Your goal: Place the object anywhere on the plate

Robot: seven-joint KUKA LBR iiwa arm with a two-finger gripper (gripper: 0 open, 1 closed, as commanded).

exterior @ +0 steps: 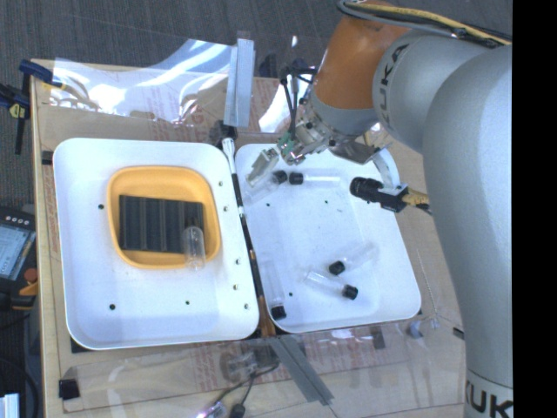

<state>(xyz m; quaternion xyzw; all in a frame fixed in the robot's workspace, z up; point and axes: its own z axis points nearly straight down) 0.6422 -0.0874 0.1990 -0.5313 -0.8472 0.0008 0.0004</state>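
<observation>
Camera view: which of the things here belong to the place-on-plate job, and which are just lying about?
Belongs to the job:
- yellow plate in the left bin
- clear vial lying on the plate's dark insert, near its right edge
- end effector over the right bin's far left corner

Lying about:
- clear vials with black caps in the right bin
- plastic sheet behind the bins

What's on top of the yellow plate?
On the yellow plate lies a dark ribbed rectangular insert, with a clear plastic tube resting at its right edge. The insert hides the plate's middle.
</observation>
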